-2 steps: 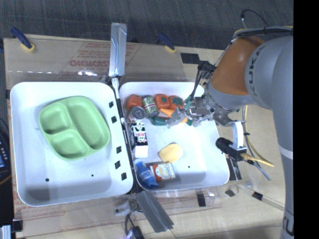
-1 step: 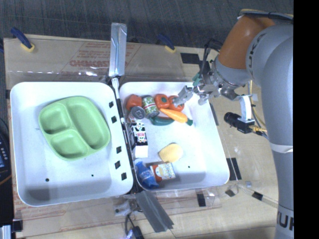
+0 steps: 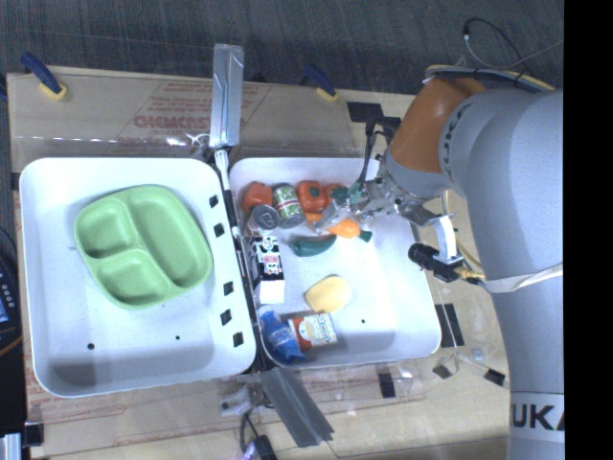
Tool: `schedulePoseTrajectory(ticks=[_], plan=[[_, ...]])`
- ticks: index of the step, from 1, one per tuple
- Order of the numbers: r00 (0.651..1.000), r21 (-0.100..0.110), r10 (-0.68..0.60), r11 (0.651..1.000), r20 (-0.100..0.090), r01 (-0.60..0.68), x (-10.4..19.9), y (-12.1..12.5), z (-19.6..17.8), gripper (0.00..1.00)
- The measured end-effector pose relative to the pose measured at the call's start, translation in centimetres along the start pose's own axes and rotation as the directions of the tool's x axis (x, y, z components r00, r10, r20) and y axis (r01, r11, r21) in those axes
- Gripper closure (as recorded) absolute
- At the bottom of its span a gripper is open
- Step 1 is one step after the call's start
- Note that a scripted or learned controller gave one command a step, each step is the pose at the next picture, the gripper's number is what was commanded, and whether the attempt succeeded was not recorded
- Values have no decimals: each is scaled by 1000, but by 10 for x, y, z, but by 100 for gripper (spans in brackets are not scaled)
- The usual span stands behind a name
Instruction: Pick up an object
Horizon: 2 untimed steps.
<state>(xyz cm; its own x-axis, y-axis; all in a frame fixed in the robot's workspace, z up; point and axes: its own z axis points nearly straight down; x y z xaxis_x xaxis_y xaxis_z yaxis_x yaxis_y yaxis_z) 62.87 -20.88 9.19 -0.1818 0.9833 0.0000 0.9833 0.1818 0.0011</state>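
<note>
Bins sit side by side, the left bin (image 3: pixel 38 257) holding a green divided plate (image 3: pixel 144 244), the right bin (image 3: pixel 407 295) cluttered, where the gripper (image 3: pixel 356 209), jaw state untellable, should settle squarely over the orange piece (image 3: pixel 346 227) at its seven o'clock before closing.

Left bin (image 3: pixel 48 286), left of frame: smooth white plastic, faint sheen. Right bin (image 3: pixel 407 295): same finish. Divided plate (image 3: pixel 144 245) in left bin: pale green plastic, matt, smooth. Can (image 3: pixel 286 205), upper part of right bin: metal, glossy, printed label. Yellow piece (image 3: pixel 327 293), centre of right bin: matt, sponge-like. Sheet behind the bins (image 3: pixel 172 113), upper left: brown cardboard, matt, printed. Arm (image 3: pixel 517 190), right of frame: grey casing, smooth, satin; orange band (image 3: pixel 426 132) semi-gloss.
</note>
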Motion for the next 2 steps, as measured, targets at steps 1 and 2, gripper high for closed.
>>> schedulePoseTrajectory(ticks=[1,2], plan=[[1000,4,-8,1000,-3,8,1,1,-9,100],[999,1,37,999,-1,-37,58,17,-122,100]])
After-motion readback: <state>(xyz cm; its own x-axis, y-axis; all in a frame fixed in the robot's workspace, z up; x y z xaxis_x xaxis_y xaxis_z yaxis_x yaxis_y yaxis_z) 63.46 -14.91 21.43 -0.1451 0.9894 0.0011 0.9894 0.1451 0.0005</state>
